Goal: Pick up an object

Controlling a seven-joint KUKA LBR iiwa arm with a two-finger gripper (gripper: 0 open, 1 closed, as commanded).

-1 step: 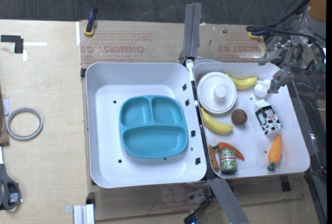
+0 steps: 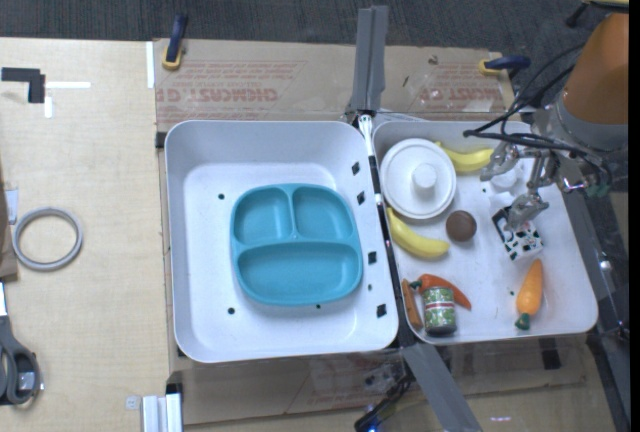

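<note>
The arm point(image 2: 600, 70) comes in from the right, its orange band sitting high near the frame's edge with dark cables looping off it. Below that the grey wrist slants down and to the left. The gripper point(image 2: 522, 220) hangs low at the end, pointing downward, its metal fingers point(image 2: 524, 208) set close together.

The gripper point(image 2: 520, 217) hangs over the right bin point(image 2: 575, 265), seemingly just above a black-and-white block point(image 2: 521, 240); a carrot point(image 2: 530, 288) lies below it, a brown ball point(image 2: 461, 225) left.
</note>
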